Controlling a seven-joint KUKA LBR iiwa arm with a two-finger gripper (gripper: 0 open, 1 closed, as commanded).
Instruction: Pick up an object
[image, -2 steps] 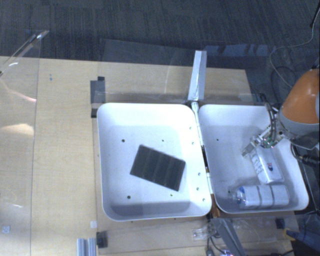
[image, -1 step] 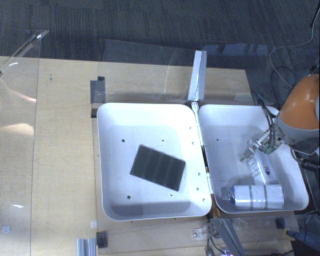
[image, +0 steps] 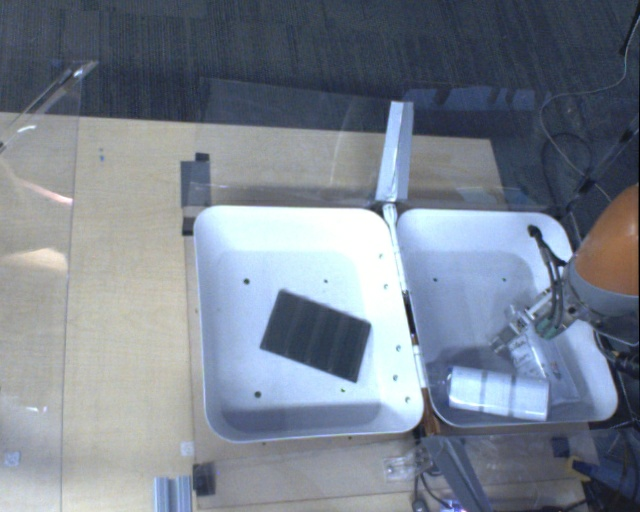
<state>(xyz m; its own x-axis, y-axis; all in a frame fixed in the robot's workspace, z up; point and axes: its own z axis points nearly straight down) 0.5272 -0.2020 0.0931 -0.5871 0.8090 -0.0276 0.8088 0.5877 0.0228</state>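
Observation:
A dark grey ribbed rectangular pad (image: 316, 335) lies flat and slightly turned in the middle of the left bin (image: 230, 250). A white cylinder-like object (image: 497, 391) lies on its side near the front wall of the right bin (image: 450, 250). My gripper (image: 522, 335) reaches in from the right and hangs low over the right bin, just above and behind the white object. Something clear and crinkled sits around its tip, and I cannot tell whether it is held.
A metal upright (image: 395, 150) rises behind the seam between the two bins. The orange band of my arm (image: 610, 255) hangs over the right bin's right wall. Cables trail at the far right. Light wooden bench surrounds the bins.

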